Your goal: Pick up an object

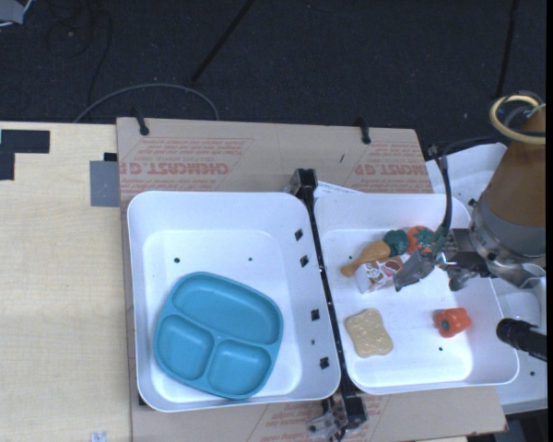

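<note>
The right bin (498, 362) holds several small objects. A tan bread-shaped piece (369, 331) lies near its front left, and a red-orange piece (452, 321) sits to the right. Towards the back are a brown stick-like toy (367, 257), a small white packet (378, 274) and a teal-green item (398, 240). My gripper (435, 273) hangs low over the bin's middle right, just right of the packet and above the red-orange piece. Its two dark fingers are spread, and I see nothing between them. Another teal bit (427, 239) sits right behind the wrist.
In the left bin (212, 215) lies a blue divided plate (219, 335). A black divider clip strip (313, 274) runs between the bins. The bins rest on cardboard (258, 159). A black cable (442, 191) hangs near the arm at the right.
</note>
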`<state>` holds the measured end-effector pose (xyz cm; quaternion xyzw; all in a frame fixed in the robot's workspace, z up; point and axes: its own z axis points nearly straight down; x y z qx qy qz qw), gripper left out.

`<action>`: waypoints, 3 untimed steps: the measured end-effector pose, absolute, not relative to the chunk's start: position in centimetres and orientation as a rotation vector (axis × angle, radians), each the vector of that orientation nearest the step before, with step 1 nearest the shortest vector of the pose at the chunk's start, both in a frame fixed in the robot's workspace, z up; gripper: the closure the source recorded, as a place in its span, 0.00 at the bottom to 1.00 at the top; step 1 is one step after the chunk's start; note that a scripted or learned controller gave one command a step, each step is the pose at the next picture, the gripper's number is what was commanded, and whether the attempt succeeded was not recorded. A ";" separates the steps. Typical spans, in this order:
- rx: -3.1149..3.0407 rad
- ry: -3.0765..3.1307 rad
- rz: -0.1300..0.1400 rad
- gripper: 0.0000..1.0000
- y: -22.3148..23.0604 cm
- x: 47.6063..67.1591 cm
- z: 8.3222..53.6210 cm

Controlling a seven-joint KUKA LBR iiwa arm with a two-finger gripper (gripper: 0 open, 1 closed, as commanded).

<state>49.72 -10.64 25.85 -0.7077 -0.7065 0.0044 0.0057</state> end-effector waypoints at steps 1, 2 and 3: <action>-2.218 -2.219 0.003 0.00 -10.6 49.9 26.5; -2.218 -2.218 0.004 0.00 -10.4 49.5 20.4; -2.217 -2.217 0.005 0.00 -10.4 49.7 14.1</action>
